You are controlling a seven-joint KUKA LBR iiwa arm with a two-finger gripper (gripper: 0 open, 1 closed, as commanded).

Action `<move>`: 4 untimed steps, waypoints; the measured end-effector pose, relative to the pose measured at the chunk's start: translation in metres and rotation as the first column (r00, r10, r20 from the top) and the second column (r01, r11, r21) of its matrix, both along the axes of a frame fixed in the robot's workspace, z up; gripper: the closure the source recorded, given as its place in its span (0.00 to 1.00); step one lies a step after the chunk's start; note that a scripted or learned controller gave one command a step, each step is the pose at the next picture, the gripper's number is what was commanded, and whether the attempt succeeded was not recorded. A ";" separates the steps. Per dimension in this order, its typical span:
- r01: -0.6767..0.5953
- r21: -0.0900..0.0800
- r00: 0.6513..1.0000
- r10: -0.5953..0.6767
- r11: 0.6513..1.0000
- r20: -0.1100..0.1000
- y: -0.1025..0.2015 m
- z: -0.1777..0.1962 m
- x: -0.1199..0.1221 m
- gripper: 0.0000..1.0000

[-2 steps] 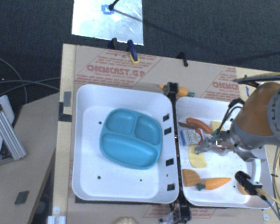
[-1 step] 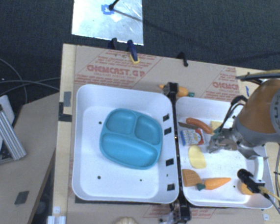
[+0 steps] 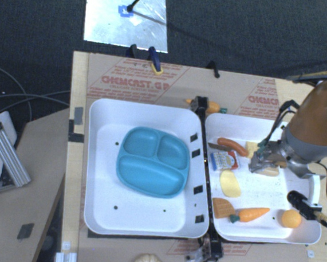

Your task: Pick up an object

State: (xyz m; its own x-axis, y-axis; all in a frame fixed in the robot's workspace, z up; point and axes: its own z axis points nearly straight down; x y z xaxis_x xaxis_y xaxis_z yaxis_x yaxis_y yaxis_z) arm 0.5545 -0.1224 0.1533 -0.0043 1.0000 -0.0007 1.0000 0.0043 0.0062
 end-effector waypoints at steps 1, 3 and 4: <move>0.001 -0.001 1.000 -0.001 1.000 0.002 -0.010 0.059 -0.001 1.00; -0.006 0.003 1.000 0.006 1.000 -0.004 0.048 0.065 0.007 1.00; -0.007 0.003 1.000 0.007 1.000 -0.002 0.105 0.077 0.025 1.00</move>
